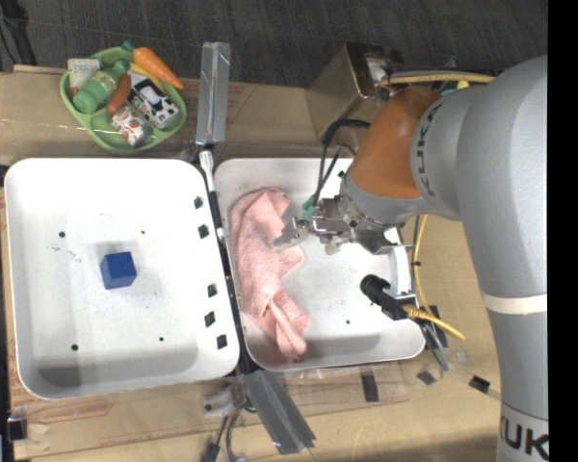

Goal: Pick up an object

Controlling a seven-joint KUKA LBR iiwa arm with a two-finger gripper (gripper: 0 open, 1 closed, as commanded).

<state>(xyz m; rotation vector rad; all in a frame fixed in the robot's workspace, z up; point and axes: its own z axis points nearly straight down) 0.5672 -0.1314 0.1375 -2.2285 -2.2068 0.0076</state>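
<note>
Green bowl (94, 128) of toy food (135, 89)

Even, bright overhead light; the white bins (106, 354) glare slightly, soft shadows pool in their corners, and the picture looks perhaps a little grainy.

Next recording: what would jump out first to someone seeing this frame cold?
The big grey arm with its orange band dominates the right side, its gripper down in the right bin at the edge of a crumpled pink cloth. In the left bin sits a lone blue cube. Behind that bin, a green bowl heaped with toy food, a carrot on top, stands on the bench.
</note>
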